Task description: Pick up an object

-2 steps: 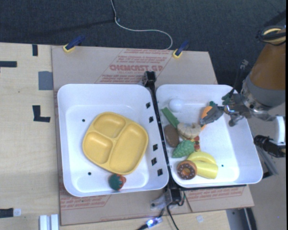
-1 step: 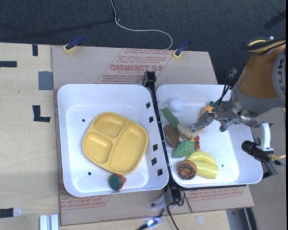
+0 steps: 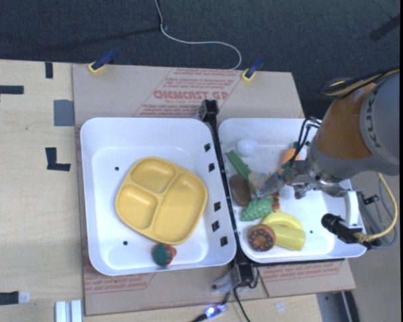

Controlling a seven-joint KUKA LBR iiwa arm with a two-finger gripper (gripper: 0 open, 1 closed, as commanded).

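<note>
**Several small toys crowded beneath the claw in the right bin**

Several objects are clustered in the right bin (image 3: 322, 247), where the claw (image 3: 272, 185) is lowered over a green bumpy toy (image 3: 257, 208) and a brown rounded piece (image 3: 240, 190). Whether the claw is open or closed cannot be told. A clean grasp would best be made on one item alone, approached from above, with neighbours left undisturbed. The green toy appears knobbly and soft-edged, touching a yellow banana-like toy (image 3: 287, 228) beside a chocolate doughnut (image 3: 260, 237). A yellow divided plate (image 3: 162, 199) lies in the left bin (image 3: 97, 180).
</note>
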